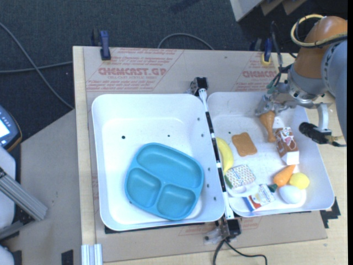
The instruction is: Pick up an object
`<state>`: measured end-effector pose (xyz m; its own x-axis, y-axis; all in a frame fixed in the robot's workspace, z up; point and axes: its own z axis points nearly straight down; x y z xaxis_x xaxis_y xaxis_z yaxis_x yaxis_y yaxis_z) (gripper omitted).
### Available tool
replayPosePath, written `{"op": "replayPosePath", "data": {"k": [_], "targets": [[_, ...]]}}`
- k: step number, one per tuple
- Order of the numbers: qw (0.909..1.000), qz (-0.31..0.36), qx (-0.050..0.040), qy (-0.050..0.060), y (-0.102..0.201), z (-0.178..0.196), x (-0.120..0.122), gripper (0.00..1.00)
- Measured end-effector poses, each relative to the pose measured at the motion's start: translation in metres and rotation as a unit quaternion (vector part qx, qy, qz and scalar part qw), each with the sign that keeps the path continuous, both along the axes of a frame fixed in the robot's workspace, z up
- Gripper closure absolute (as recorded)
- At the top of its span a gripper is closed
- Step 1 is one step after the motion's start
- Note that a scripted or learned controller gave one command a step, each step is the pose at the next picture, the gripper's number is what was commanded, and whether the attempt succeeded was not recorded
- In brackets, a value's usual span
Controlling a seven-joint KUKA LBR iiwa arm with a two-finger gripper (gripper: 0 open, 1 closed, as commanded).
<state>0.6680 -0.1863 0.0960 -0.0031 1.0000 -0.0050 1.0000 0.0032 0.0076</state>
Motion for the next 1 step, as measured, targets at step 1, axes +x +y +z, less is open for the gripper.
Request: {"op": "replayPosePath", "data": {"k": [1], "targets": [[1.0,0.001,0.0042,0.006,0.0687,-0.0033,-0.0365,1.0]]}}
